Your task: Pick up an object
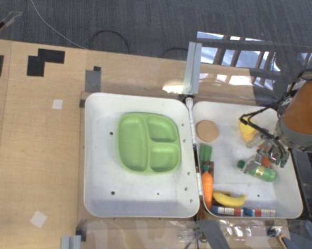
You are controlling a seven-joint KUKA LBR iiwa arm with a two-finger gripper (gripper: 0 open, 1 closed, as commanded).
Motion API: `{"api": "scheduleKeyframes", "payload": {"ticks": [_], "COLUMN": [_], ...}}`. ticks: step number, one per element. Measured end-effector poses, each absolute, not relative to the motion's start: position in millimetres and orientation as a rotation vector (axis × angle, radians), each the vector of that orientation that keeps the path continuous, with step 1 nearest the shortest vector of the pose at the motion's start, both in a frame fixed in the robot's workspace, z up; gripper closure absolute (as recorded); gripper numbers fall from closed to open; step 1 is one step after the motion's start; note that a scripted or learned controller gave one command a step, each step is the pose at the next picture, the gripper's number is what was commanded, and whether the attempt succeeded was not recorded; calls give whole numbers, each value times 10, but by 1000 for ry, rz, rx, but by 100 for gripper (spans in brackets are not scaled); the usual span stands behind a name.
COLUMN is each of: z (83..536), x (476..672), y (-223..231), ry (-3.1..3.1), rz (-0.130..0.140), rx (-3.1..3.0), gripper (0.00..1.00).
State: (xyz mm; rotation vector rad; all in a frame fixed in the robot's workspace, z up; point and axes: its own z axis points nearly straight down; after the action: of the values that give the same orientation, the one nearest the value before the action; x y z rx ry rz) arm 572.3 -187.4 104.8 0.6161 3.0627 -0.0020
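Green divided plate in left bin

The bench looks like pale, matt wood. Both white bins, left and right, read as smooth plastic with a soft sheen. The green divided plate is matt plastic. A banana and carrot look like smooth toy plastic; the green bottle is glossy.
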Motion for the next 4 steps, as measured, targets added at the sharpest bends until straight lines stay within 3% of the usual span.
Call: {"api": "scheduleKeyframes", "payload": {"ticks": [1, 2, 3, 4], "z": [889, 887, 887, 887], "x": [5836, 6107, 6307, 6047], "y": [-1923, -1486, -1584, -1772], "ry": [3056, 3065, 3120, 3129], "rz": [1, 5, -1, -3], "rx": [673, 625, 226, -34], "gripper": [0, 0, 0, 0]}}
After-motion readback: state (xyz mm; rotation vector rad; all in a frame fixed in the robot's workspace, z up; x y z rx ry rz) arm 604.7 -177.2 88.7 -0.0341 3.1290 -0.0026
